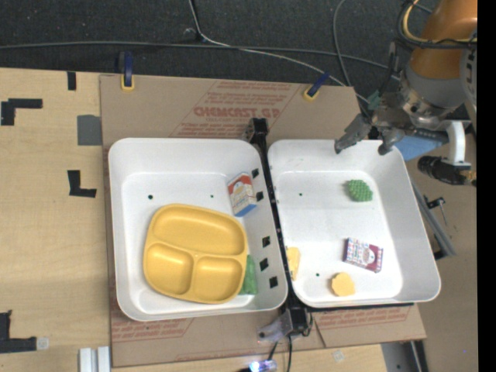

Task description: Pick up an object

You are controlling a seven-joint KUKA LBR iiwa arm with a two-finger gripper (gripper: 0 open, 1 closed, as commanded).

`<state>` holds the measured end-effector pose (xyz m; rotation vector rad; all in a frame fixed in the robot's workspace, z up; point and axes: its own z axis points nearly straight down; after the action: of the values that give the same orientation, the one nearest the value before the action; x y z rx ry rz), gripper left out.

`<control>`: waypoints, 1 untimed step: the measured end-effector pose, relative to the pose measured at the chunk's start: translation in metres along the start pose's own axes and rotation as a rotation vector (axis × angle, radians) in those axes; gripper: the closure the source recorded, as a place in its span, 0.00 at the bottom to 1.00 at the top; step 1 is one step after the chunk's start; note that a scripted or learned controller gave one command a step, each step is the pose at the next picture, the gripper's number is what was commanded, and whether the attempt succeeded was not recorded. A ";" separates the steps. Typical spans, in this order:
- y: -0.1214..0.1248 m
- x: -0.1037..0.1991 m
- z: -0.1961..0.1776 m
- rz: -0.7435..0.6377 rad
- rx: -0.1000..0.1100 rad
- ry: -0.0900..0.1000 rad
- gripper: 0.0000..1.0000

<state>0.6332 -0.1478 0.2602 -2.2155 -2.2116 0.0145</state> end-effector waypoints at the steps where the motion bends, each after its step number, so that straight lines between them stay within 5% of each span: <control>1: 0.002 0.001 -0.009 -0.003 -0.013 -0.002 0.00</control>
<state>0.6352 -0.1474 0.2687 -2.2196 -2.2225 0.0021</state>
